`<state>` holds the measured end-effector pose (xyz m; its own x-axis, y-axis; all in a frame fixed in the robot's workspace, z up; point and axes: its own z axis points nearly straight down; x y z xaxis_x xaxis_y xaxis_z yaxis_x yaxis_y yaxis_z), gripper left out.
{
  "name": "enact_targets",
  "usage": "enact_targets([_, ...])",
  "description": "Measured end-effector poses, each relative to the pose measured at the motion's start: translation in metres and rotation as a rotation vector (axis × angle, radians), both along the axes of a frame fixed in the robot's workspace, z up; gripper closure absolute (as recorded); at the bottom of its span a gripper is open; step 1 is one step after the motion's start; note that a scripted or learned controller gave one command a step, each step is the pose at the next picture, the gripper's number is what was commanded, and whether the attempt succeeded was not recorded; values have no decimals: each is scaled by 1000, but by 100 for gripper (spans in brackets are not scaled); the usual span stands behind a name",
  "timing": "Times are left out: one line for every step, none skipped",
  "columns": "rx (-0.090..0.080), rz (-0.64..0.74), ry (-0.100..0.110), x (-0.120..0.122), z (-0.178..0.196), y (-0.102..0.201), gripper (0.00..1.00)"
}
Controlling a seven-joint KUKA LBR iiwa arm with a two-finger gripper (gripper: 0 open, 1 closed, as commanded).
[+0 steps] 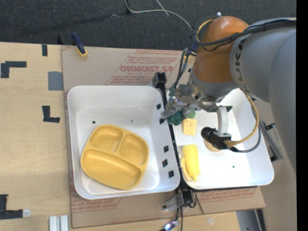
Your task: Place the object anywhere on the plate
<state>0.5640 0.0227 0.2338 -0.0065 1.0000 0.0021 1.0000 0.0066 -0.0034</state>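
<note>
A: Starting nearest us, we are looking at the left bin, where the yellow plate is lying flat, its three compartments facing up.

B: And in the right bin we are seeing a yellow banana lying along the near left side, close to the divider between the two bins.

A: Just beyond it, a pale yellow cheese block is sitting on the bin floor, with a small brown cup-like thing to its right.

B: Now the arm. We are watching it reaching in from the right, the orange band bulging above the wrist and the wrist pointing down over the far left part of the right bin.

A: The gripper is hanging right at the wall between the bins, just above the cheese block.

B: We are seeing something green at its tip, but we are not making out whether the fingers are apart or together, or whether they are clamping that green piece.

A: Farther back, the brown cardboard is lying under both bins.
</note>
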Motion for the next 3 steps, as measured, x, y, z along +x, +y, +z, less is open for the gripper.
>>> enact_targets([-1,0,1,-8,-8,47,100])
enact_targets([0,2,0,-25,-1,101,100])
enact_targets([-3,-3,0,-24,-2,98,0])
